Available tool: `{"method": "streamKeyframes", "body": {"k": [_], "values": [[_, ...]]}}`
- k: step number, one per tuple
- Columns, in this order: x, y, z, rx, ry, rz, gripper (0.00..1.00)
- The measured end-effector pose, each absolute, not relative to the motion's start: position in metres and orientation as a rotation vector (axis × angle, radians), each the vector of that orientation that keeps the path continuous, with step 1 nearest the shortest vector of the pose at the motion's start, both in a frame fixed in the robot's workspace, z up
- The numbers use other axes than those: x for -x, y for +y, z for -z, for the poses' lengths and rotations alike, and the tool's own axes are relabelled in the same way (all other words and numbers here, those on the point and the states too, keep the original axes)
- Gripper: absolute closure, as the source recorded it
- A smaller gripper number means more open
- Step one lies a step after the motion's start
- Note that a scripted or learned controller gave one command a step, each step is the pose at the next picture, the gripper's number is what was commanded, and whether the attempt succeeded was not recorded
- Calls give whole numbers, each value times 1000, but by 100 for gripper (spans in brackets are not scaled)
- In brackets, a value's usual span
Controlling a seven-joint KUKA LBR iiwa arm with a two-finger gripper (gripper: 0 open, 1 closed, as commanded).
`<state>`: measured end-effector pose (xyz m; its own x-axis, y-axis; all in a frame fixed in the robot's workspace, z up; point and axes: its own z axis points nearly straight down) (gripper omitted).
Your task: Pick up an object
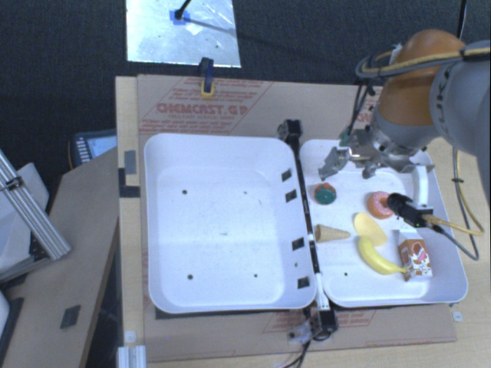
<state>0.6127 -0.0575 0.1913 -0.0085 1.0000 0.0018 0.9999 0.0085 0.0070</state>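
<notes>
camera view: gripper (352, 165) hangs over the far end of the right bin (345, 280), arm reaching in from the right. its two grey prongs stand spread, bare white bin floor between them, nothing held. it reads as above the floor, not down on it, though height is hard to judge at this slant

all the pickable things sit in the right bin. teal ball (326, 194) with a red patch lies just in front of the gripper, close to the divider. pink doughnut (377, 203) is to its right. pale cone (331, 233) lies on its side nearer the camera, tip toward the divider. yellow slice (365, 224) touches or nearly touches the banana (380, 257). small carton (415, 257) lies just beside the banana's end. left bin (222, 228) holds no candidates

judgement: approach stage, no grasp made. the ball looks the likeliest target, being closest

risks from here:
- the ball is round; an off-centre closure would squirt it sideways, or roll it against the bin wall, where one prong has little room
- coming straight down from the present spot may meet only bare floor, since the ball is offset toward the camera
- going for the slice, banana or carton instead risks pinching two at once or nudging neighbours, as they are crowded
- the doughnut and slice lie flat and low; prongs could skid over them
</notes>
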Motion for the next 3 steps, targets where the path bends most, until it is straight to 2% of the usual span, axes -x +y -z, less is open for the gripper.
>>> {"method": "streamKeyframes", "body": {"k": [1, 2, 3], "values": [[-667, -33, -263, -2205, 2224, -15, 0], [-667, -38, -179, -2223, 2225, 6, 0], [-670, -38, -196, -2216, 2222, -5, 100]]}}
